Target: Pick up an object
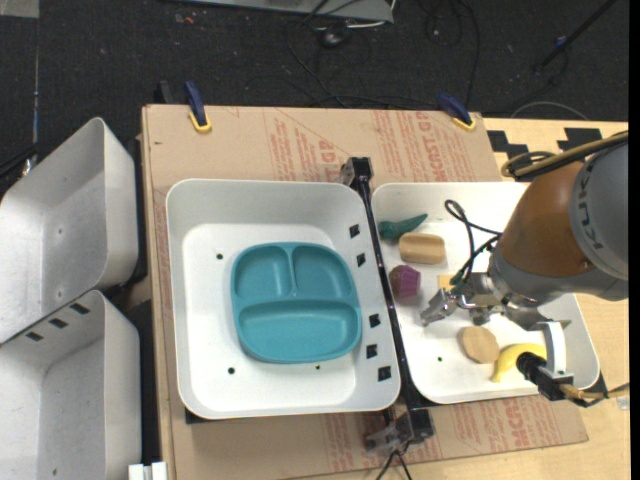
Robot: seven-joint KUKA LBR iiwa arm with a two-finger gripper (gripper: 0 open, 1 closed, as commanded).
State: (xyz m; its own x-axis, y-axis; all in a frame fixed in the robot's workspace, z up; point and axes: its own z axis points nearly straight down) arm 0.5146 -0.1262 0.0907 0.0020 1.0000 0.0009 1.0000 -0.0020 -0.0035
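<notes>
The right bin (500,200) holds several small objects. A teal-green piece (401,227) lies at its far left, with a tan block (423,248) just in front of it. A purple object (405,281) sits near the bin's left wall. A tan rounded lump (479,344) and a yellow banana (515,359) lie at the front. My gripper (438,308) hangs low over the bin floor, between the purple object and the tan lump and touching neither that I can see. Nothing visible is in it.
The left bin (200,228) holds a teal divided plate (296,303). A black divider (378,268) runs between the bins. My arm's orange band (545,228) covers the right bin's right side. Black cables (465,233) loop over its back. Grey tubs (60,238) stand at far left.
</notes>
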